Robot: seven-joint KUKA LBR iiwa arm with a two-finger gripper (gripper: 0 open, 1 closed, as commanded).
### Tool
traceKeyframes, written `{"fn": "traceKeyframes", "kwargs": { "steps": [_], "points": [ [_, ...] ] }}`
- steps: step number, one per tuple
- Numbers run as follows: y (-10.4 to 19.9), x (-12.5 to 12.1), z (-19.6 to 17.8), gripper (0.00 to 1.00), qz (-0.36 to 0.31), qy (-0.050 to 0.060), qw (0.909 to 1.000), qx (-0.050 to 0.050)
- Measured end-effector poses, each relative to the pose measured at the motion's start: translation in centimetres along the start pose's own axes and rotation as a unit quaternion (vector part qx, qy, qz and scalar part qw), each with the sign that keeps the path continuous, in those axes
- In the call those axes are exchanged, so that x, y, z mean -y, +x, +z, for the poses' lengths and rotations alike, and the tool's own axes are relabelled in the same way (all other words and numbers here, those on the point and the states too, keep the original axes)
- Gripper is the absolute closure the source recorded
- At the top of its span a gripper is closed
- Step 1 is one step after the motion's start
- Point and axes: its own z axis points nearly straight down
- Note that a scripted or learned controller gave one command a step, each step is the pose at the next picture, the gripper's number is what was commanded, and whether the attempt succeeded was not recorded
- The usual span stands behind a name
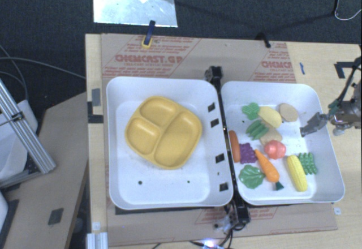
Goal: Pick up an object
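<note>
Hovering gripper (313, 124), above right bin's (323, 154) edge

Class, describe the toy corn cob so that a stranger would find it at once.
Look in the right white bin, at its near right corner. The corn cob lies there, between the carrot and small green pods. It alone is long, yellow and ridged.

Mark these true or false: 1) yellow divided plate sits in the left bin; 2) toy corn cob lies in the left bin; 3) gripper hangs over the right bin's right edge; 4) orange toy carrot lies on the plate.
1) True: the yellow three-compartment plastic plate sits in the left white bin.
2) False: the yellow toy corn cob lies in the right white bin.
3) True: the gripper is there.
4) False: the orange toy carrot lies in the right bin.
</note>
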Motion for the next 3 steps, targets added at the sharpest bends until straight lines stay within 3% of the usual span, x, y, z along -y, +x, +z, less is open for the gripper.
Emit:
{"fn": "traceKeyframes", "kwargs": {
  "steps": [1, 2, 3],
  "points": [
    [6.4, 2.5, 0.0, 0.00, -0.003, 0.001, 1.0000, -0.002],
    [9.5, 2.4, -2.4, 0.00, -0.002, -0.002, 1.0000, 0.000],
    [10.2, 2.4, -5.9, 0.00, -0.001, -0.002, 1.0000, 0.000]
  ]
}}
